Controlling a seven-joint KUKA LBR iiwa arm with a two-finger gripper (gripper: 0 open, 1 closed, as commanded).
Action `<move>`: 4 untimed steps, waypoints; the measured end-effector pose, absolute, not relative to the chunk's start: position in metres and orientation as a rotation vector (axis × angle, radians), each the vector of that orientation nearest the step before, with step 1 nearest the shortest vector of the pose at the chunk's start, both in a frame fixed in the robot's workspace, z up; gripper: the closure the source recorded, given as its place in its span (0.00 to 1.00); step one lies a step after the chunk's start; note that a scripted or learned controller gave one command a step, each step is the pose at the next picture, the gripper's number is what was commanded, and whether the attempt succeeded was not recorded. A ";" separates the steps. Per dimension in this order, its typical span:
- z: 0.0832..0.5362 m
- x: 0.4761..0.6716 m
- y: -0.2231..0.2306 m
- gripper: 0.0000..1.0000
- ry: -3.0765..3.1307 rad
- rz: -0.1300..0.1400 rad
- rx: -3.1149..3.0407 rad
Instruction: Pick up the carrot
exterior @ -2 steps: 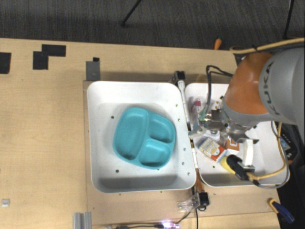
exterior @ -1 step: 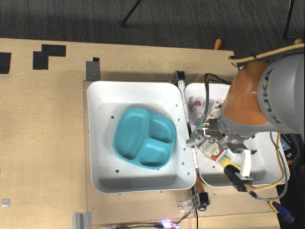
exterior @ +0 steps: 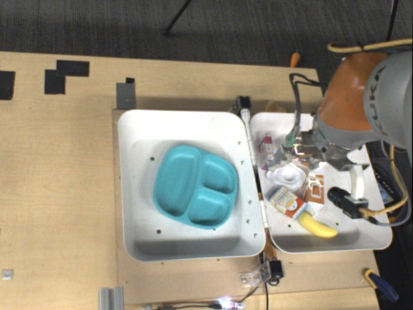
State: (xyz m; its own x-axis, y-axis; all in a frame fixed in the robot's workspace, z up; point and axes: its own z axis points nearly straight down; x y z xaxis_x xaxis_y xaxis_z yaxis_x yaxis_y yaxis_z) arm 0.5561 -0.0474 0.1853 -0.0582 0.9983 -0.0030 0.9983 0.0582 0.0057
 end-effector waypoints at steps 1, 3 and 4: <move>0.207 0.671 -0.072 0.00 2.239 0.008 2.191; 0.185 0.612 0.101 0.00 2.036 0.004 2.396; 0.092 0.613 0.130 0.00 2.111 0.020 2.308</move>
State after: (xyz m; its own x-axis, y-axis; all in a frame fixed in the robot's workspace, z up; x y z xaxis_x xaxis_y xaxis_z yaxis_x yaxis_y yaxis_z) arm 0.6131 0.1298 0.0920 0.0890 0.9960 0.0002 0.9959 -0.0889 0.0183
